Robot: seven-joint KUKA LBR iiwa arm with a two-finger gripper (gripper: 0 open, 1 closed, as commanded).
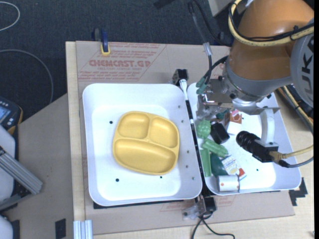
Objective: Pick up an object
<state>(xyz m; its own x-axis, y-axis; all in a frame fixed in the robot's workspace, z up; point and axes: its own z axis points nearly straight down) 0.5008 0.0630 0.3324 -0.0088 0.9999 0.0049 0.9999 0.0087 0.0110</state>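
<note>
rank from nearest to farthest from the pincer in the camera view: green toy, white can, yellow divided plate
1. green toy, right bin, just below the pincer.
2. yellow divided plate, left bin, off to the pincer's left.
3. white can, right bin's near edge.
The last two are fairly close; the can looks farther.

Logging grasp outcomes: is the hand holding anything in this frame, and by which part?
Cannot be told. The hand is down in the right white bin over the green plastic pieces, but the arm's wrist hides any contact.

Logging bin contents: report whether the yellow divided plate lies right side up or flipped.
Right side up. The yellow divided plate lies flat in the left bin, its three hollow compartments facing up with raised ridges between them.
</note>
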